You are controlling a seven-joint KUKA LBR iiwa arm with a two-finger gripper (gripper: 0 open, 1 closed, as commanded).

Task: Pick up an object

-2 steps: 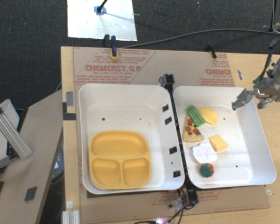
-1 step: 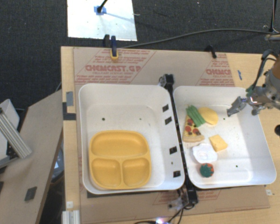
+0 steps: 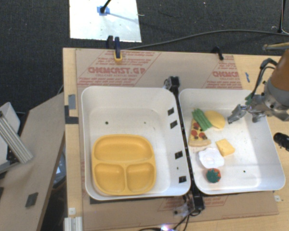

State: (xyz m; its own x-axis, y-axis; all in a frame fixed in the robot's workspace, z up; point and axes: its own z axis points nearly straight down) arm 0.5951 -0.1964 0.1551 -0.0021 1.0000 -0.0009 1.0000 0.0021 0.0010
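Brown protective film on the counter [image 3: 135, 66] reads "CHEMCAST GP". Right bin [image 3: 260, 174] holds a pizza slice [image 3: 199, 134], tip toward the far wall, long axis front-to-back. Gripper [image 3: 234, 116] hovers just beside; its state I cannot tell.

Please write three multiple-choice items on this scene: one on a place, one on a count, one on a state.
1. Where does the yellow tray lie?
A. left bin
B. right bin
C. bare bench

2. How many compartments has the tray?
A. two
B. three
C. five

3. How does the claw stand?
A. clamped on the pizza slice
B. over the left bin
C. over the right bin, beside the toy food

Key: 1 A, it fills the left bin's floor; 2 B, one wide and two small; 3 C, it hangs over the right bin.
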